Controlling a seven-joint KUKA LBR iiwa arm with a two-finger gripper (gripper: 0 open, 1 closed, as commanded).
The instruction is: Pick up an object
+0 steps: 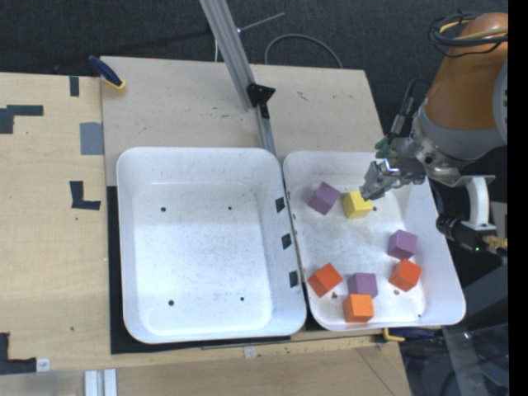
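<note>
over the right bin [441, 299], claw [373, 189] touches yellow cube [356, 205]; grip state unclear.

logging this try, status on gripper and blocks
Gripper low over the yellow block, grip unconfirmed. Purple block close beside it. Right bin.

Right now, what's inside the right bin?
The right bin holds seven blocks: one yellow block, three purple, three orange. The gripper sits at the yellow block's upper right edge, covering the bin floor beneath it.
</note>
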